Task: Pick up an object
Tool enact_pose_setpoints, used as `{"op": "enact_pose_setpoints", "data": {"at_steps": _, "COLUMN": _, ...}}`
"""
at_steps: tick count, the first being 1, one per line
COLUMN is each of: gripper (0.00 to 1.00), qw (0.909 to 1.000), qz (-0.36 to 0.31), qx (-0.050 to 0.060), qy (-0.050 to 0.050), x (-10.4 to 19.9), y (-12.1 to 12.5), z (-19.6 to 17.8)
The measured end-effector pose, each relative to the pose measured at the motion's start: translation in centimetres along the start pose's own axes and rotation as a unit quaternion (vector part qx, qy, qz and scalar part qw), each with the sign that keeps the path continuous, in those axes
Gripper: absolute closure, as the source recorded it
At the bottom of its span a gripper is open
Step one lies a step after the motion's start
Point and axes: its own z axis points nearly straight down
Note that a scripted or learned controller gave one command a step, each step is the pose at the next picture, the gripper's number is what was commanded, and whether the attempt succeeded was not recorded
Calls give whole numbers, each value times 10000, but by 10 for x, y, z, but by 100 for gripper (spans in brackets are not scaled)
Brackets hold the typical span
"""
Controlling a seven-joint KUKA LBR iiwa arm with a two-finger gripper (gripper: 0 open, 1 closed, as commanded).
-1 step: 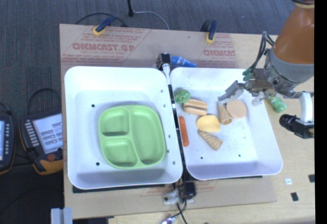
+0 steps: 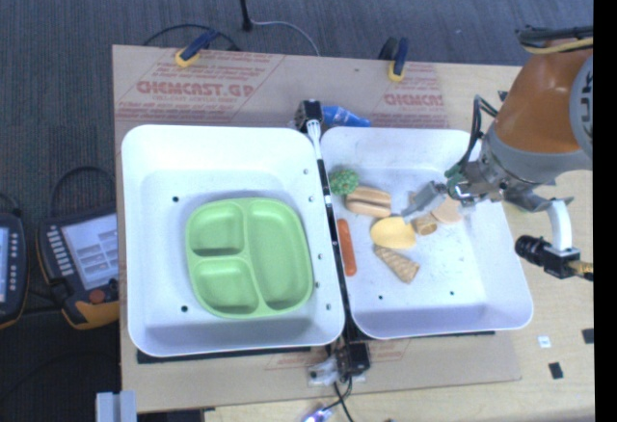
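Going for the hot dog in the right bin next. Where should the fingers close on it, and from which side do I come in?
Grip the hot dog across its narrow middle, coming straight down from above. It lies flat, long axis running left to right. The broccoli crowds its left end and the gripper sits near its right end, so the ends look cramped and the mid-section most open.
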Motion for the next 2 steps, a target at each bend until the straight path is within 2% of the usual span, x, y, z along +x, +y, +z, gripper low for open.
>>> {"op": "enact_pose_setpoints", "data": {"at_steps": 1, "gripper": 0, "qw": 9968, "qz": -804, "qx": -42, "qy": -16, "x": -18, "y": -18, "z": 102}}
{"op": "enact_pose_setpoints", "data": {"at_steps": 2, "gripper": 0, "qw": 9935, "qz": -1134, "qx": -21, "qy": -5, "x": 21, "y": 48, "z": 71}}
